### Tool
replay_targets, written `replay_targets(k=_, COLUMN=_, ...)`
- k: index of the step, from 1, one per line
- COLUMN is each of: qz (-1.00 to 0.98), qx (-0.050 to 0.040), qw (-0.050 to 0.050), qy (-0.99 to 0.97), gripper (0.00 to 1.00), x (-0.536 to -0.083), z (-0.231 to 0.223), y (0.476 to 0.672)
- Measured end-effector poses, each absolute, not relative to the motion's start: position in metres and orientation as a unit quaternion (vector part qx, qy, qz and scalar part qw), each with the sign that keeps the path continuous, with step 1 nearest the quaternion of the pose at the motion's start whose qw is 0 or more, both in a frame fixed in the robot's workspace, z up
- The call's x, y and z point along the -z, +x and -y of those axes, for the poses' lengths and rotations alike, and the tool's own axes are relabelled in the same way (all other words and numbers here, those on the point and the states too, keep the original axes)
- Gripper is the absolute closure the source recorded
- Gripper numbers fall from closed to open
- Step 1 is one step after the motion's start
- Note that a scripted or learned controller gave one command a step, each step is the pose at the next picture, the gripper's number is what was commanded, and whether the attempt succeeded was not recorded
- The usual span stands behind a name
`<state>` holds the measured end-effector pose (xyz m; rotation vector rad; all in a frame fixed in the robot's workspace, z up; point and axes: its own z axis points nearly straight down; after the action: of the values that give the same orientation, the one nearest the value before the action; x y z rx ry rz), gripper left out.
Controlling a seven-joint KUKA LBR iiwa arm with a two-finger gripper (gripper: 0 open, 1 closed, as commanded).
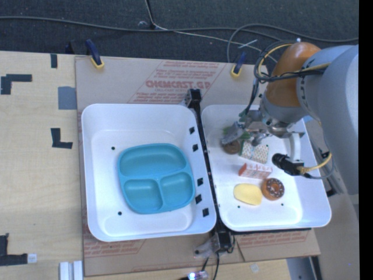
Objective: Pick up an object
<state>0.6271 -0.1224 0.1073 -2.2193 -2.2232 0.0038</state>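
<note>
**Claw low in right bin, over brown item**

Arm [315,92] reaching in from right, orange band above wrist, wrist bent down into right bin [309,217]. Claw [236,136] at far-left part of that bin, directly over a small brown object [231,147]; whether touching or gripping it, cannot tell. Finger spread not readable from this angle: cannot tell.

Other contents of right bin: white dotted packet [255,152] just right of brown object; red-and-white wrapper [254,170] nearer; yellow lemon-shaped piece [248,194] at near side; chocolate doughnut [273,188] just beside it to the right.

Left bin [96,121] holding blue three-compartment plate [155,177], lying flat near centre. Both bins on cardboard sheet [169,80] clamped to table [35,156].
</note>
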Motion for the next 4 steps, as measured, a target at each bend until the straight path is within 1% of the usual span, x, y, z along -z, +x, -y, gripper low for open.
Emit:
replay_targets(k=1, qz=0.708, qx=-0.0010, qw=0.001, qy=-0.706, gripper=1.00, x=-0.117, z=0.121, y=0.627)
replay_targets(k=2, qz=0.708, qx=0.0008, qw=0.000, qy=-0.707, gripper=1.00, x=-0.176, z=0.115, y=0.622)
replay_targets(k=3, qz=0.707, qx=0.0003, qw=0.000, qy=-0.707, gripper=1.00, x=-0.231, z=0.119, y=0.613)
replay_targets(k=4, qz=0.708, qx=0.0006, qw=-0.001, qy=-0.707, gripper=1.00, x=-0.271, z=0.118, y=0.614)
